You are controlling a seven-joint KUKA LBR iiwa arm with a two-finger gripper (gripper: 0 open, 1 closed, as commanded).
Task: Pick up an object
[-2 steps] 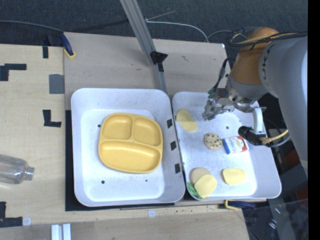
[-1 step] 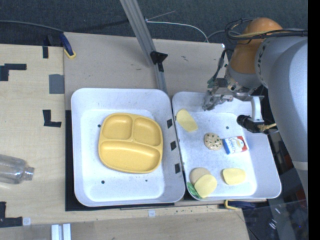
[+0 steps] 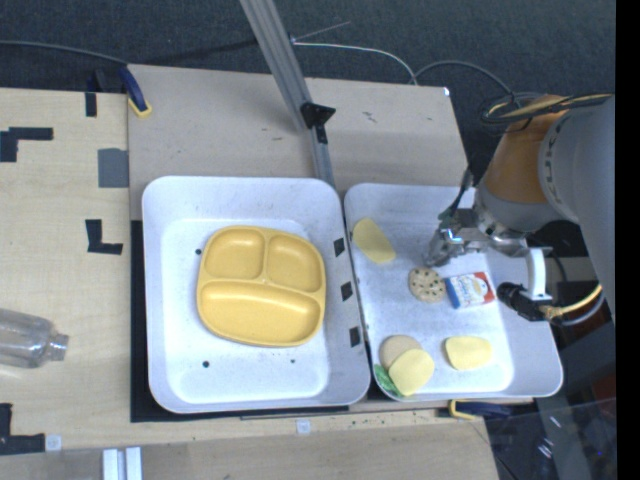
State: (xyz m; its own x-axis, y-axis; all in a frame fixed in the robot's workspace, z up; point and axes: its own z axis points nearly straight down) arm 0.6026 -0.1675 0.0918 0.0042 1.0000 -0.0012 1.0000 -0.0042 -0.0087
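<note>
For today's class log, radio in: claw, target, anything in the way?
Claw low in right bin, just above the cookie. Nothing seen between its tips. Small blue-and-red packet sits close beside cookie.

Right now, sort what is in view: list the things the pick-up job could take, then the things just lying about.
For the job:
- round chocolate-chip cookie, right bin, just below the gripper
- small blue, white and red packet
- pale yellow wedge
- yellow oval piece
- yellow and tan pieces at the bin's near edge

Lying about:
- yellow divided plate, left bin
- clear plastic bottle on the bench
</note>
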